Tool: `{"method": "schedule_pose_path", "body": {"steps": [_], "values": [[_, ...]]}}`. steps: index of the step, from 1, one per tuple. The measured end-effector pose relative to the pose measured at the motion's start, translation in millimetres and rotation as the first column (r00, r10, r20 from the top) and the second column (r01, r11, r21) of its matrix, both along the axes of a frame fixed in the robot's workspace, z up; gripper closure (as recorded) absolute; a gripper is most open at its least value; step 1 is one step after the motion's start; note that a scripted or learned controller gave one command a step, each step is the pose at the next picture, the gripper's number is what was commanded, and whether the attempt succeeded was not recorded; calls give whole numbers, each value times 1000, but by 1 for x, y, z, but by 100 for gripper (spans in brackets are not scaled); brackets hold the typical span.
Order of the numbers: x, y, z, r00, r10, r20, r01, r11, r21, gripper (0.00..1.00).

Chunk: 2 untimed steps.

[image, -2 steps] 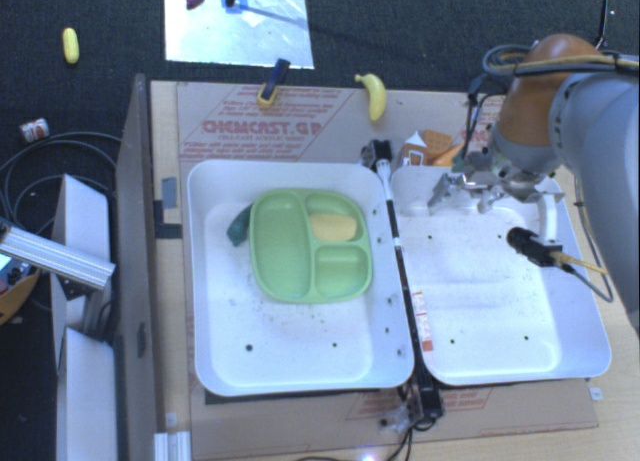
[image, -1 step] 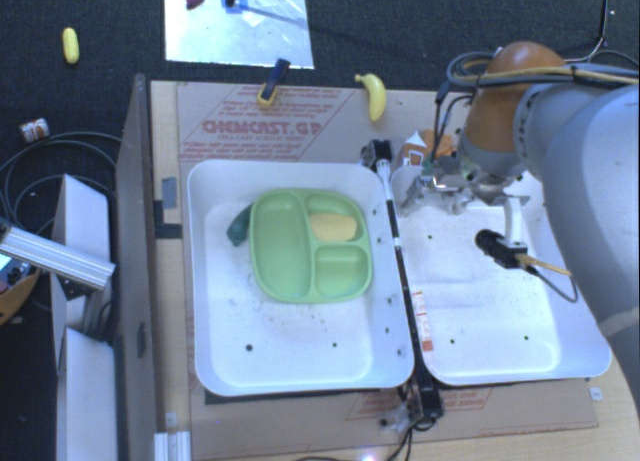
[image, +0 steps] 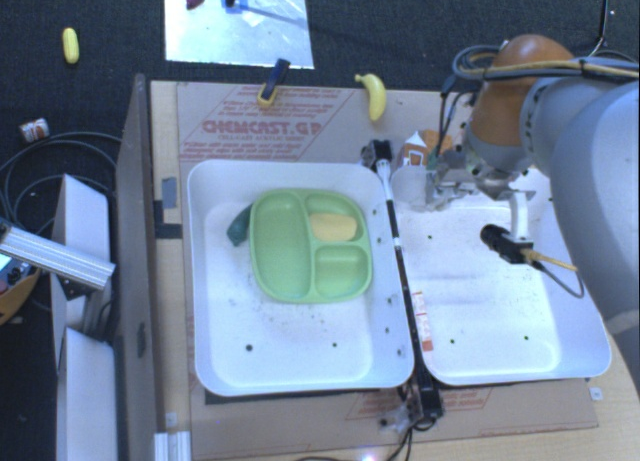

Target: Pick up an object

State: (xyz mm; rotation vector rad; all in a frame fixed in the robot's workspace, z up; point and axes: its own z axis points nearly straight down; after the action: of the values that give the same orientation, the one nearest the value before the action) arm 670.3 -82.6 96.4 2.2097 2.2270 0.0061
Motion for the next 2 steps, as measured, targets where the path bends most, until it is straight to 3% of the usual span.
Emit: {"method": "schedule_pose_path", "body": {"steps": [1, 2], "values": [[0, 0, 0, 1000, 1, -1, -1, 1000, 0, 0], [0, 0, 0, 1000, 1, -1, -1, 1000, 0, 0]]}}
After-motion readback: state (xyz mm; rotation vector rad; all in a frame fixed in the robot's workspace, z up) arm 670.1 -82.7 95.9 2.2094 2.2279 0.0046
